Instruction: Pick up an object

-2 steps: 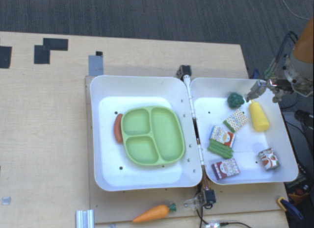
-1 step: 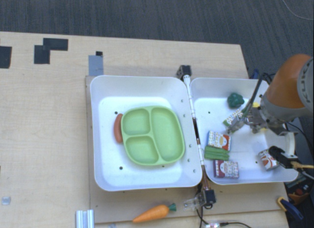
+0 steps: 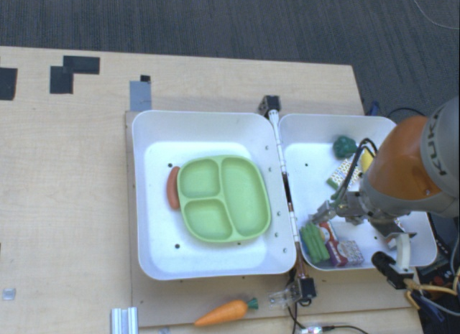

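My gripper [image 3: 325,215] hangs low over the right bin [image 3: 309,133], just above a green ridged object [image 3: 314,242] at the bin's front left. Beside that object lie a purple-and-red item [image 3: 333,245] and a pale speckled packet [image 3: 351,252]. Farther back in the same bin are a teal lump [image 3: 344,145], a yellow piece [image 3: 367,159] partly behind the arm, and a patterned card [image 3: 341,175]. The orange band of the arm [image 3: 402,164] covers the right part of the bin.
The left bin [image 3: 154,253] holds a green divided plate [image 3: 223,198] and an orange-red sausage [image 3: 172,187] at the plate's left edge. A carrot [image 3: 225,312] lies on the bench in front of the bins. Cables and a clamp [image 3: 302,291] sit at the front between the bins.
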Controlling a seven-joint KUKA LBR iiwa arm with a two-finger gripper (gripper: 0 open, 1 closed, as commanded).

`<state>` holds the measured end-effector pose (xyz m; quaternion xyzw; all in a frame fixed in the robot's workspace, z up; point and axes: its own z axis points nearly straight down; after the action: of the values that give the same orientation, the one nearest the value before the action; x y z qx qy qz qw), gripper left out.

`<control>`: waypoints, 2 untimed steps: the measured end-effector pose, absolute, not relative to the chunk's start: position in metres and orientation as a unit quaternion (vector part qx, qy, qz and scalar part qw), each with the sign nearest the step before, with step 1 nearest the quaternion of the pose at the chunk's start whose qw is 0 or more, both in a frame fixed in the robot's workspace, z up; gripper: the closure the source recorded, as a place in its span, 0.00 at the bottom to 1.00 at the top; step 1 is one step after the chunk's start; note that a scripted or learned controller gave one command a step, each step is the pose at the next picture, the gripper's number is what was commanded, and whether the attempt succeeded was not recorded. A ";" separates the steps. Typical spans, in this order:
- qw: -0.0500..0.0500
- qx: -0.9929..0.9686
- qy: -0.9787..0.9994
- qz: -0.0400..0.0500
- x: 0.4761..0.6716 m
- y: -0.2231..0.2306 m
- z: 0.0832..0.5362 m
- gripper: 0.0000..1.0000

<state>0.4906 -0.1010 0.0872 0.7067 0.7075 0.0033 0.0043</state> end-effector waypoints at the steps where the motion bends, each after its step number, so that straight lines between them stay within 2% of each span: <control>1: 0.007 0.707 0.708 0.005 0.493 -0.101 0.099 1.00; 2: 0.002 0.707 0.707 0.001 0.487 -0.178 0.106 1.00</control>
<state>0.4872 -0.1775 0.1057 0.7068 0.7074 0.0005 0.0020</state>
